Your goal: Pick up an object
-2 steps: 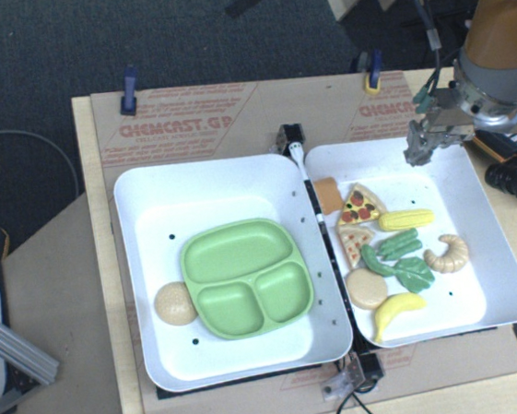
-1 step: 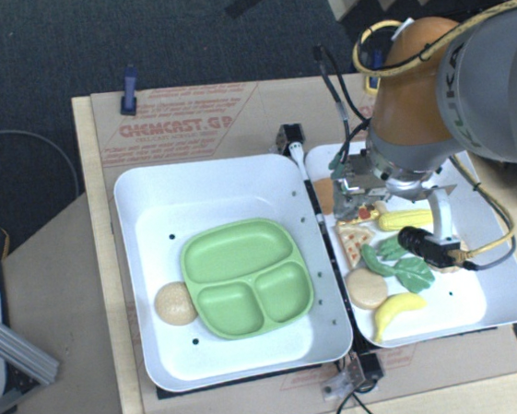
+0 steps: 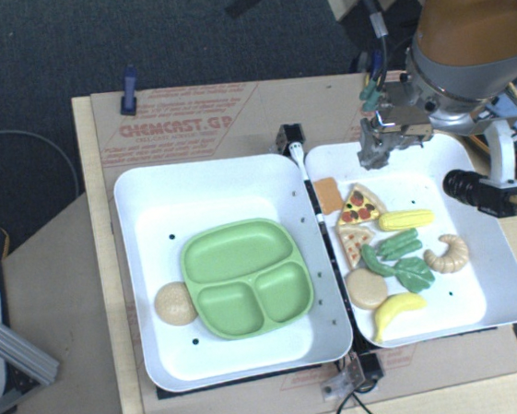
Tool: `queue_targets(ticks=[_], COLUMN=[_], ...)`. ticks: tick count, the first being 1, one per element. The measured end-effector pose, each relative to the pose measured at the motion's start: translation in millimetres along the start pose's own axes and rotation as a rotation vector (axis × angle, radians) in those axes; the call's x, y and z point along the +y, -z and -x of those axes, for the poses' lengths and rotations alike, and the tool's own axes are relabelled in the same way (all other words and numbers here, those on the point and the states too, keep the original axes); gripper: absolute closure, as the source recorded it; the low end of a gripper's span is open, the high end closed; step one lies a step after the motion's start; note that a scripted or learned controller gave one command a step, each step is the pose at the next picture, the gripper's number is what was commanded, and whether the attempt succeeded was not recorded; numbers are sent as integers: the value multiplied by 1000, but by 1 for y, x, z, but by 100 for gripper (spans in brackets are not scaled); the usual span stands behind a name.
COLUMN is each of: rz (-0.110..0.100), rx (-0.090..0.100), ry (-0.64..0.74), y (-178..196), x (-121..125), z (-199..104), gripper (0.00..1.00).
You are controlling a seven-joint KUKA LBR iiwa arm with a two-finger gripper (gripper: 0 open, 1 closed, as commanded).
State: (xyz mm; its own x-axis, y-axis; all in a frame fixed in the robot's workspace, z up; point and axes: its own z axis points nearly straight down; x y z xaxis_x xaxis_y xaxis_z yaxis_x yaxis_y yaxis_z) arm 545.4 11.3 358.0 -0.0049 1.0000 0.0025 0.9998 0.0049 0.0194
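My gripper (image 3: 375,155) hangs over the back left corner of the right bin (image 3: 495,249), above and behind the toy food, with nothing visibly between its fingers. Below it lie an orange rectangular piece (image 3: 328,194), a pizza slice (image 3: 359,204) and a second slice (image 3: 354,238). Further right and forward are a corn cob (image 3: 406,221), green leafy pieces (image 3: 398,261), a croissant (image 3: 447,253), a tan round cookie (image 3: 367,288) and a yellow banana (image 3: 396,311).
The left bin (image 3: 149,260) holds a green divided plate (image 3: 245,276) and a tan round cookie (image 3: 173,304) beside its left edge. A black clamp (image 3: 290,138) sits at the back between the bins. Cardboard lies under both bins.
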Motion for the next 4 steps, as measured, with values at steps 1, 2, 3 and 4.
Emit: queue_targets(ticks=[1,2,3,4], rz=[-17,-23,-16,-20], rx=[-4,-3,-3,-5], ry=[-3,-4,-6,-7], y=[-67,-147,-104,-160], x=[65,105,84,118], z=[-1,5,5,29], gripper=[100,100,100,100])
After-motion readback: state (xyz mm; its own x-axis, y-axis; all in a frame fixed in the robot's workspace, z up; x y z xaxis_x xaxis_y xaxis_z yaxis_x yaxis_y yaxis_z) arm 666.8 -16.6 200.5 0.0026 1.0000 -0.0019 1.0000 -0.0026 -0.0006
